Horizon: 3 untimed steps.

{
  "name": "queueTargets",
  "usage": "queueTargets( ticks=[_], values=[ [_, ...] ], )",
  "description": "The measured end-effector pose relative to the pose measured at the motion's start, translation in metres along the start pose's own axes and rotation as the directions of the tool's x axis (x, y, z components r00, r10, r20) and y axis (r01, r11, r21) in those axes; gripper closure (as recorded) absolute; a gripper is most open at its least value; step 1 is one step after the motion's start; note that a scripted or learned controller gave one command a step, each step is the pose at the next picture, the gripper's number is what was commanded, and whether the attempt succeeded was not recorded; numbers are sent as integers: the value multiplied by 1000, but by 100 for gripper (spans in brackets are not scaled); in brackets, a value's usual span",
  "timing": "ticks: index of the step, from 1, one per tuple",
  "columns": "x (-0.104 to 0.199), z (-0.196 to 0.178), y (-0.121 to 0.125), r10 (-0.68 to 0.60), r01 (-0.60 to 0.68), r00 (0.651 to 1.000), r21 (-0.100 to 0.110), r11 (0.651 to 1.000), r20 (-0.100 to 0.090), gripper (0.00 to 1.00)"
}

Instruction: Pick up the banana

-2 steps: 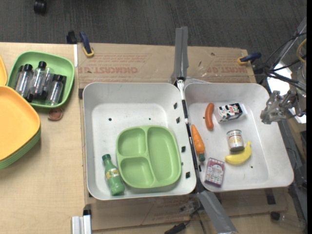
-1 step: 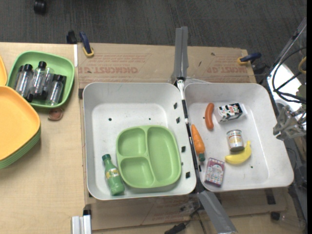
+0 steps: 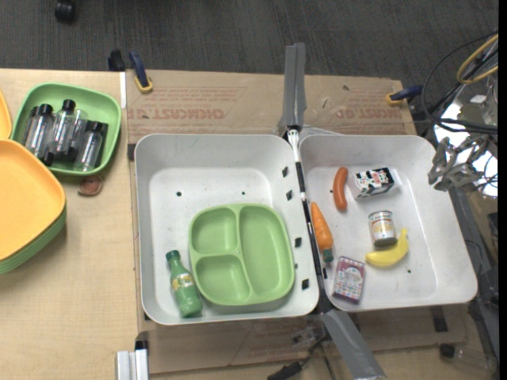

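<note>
A yellow banana (image 3: 390,251) lies in the right bin (image 3: 444,291), towards its front right, curving up at its right end. A small jar (image 3: 383,226) stands right behind it and touches it. My gripper (image 3: 445,165) hangs at the right bin's right rim, well behind and to the right of the banana, with nothing seen in it. It looks small and cluttered against the cables behind it.
The right bin also holds a milk carton (image 3: 373,181), a red sausage (image 3: 341,188), a carrot (image 3: 320,226) and a pink box (image 3: 348,279). In the left bin (image 3: 158,172) are a green divided plate (image 3: 240,253) and a green bottle (image 3: 183,284). A green tray of bottles (image 3: 67,127) and orange plates (image 3: 28,204) sit far left.
</note>
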<state>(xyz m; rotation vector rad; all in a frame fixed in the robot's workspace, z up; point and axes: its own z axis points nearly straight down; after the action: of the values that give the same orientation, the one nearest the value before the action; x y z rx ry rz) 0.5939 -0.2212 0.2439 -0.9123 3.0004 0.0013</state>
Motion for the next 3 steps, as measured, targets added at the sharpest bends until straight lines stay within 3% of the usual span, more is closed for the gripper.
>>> queueTargets(
  ticks=[1,2,3],
  values=[
    [60,-9,40,-266,266,964,-2,964,-1,100],
    [8,-17,6,-479,479,878,-1,878,1,100],
    [71,21,53,-648,648,762,-5,762,0,100]
  ],
)
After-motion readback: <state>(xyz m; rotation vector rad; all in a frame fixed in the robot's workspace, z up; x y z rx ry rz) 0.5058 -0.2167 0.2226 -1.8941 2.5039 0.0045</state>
